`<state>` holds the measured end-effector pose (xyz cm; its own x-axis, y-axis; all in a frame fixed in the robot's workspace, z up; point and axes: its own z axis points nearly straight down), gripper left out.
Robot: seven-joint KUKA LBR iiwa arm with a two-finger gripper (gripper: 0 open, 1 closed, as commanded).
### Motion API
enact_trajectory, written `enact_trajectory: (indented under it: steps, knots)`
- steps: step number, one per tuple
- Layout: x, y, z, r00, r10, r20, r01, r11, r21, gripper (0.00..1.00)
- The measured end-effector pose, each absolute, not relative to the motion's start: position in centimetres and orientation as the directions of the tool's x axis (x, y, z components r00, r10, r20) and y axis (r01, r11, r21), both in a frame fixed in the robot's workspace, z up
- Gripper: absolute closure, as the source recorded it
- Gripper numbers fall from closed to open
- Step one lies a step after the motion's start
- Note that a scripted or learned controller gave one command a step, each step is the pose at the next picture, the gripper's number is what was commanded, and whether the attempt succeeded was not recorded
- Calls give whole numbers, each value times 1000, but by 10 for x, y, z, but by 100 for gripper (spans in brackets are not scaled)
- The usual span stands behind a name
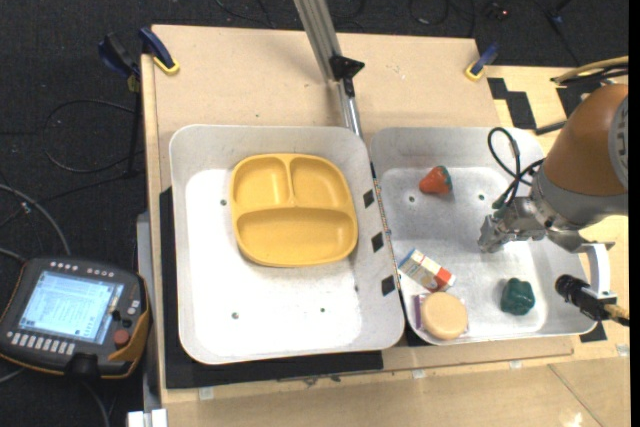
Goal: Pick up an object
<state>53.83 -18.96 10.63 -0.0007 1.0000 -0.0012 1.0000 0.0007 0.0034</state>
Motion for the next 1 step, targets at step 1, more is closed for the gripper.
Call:
enact_trajectory:
  steps: [1]
  knots:
    - [534,-195,152,1,1000,-2,1000,-1,4,100]
